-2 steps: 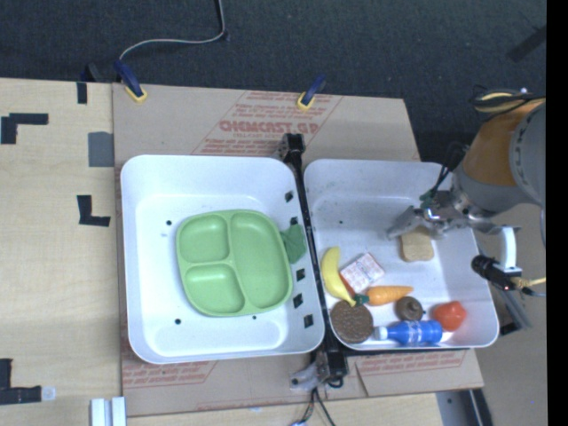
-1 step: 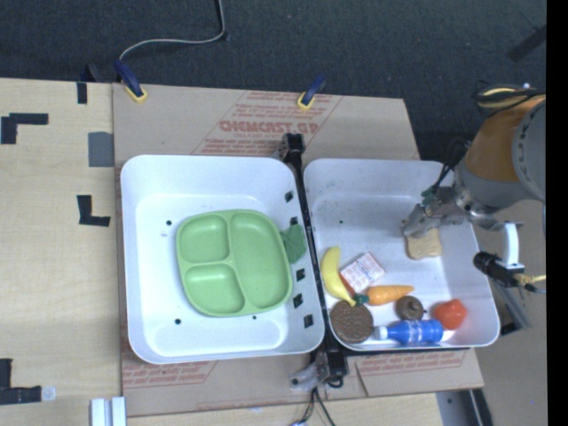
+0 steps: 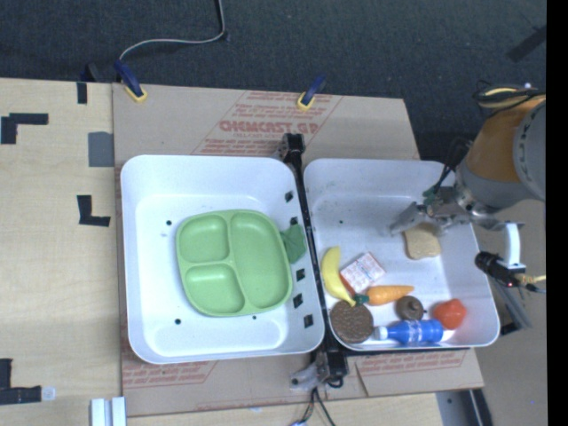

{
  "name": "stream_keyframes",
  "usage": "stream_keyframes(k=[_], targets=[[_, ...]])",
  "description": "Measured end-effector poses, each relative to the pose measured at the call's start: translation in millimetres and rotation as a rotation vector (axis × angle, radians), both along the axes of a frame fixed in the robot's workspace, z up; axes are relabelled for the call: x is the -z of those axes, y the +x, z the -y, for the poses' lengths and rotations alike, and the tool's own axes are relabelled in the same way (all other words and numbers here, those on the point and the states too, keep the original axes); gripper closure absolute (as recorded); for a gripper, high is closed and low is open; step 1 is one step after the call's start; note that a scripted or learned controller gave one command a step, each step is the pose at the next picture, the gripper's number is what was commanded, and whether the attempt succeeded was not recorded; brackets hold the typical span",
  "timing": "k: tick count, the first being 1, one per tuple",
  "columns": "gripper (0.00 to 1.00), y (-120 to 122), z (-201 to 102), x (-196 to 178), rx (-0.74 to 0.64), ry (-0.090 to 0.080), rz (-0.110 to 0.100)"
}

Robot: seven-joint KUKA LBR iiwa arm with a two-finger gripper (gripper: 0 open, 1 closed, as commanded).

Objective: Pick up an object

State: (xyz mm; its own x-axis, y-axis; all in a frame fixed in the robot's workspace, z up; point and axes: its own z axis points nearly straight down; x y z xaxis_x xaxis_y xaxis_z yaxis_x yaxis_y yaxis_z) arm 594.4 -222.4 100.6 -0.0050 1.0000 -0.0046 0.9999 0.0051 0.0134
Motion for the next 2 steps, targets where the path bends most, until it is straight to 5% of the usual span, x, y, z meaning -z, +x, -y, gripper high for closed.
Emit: stream_keyframes(k=[1, 2], targets=[[0.0, -21.4, -0.1, 8.3, 0.0, -0.001, 0.009], [1.0, -22.0, 0.9, -1.2, -0.001, -0.004, 0.007]])
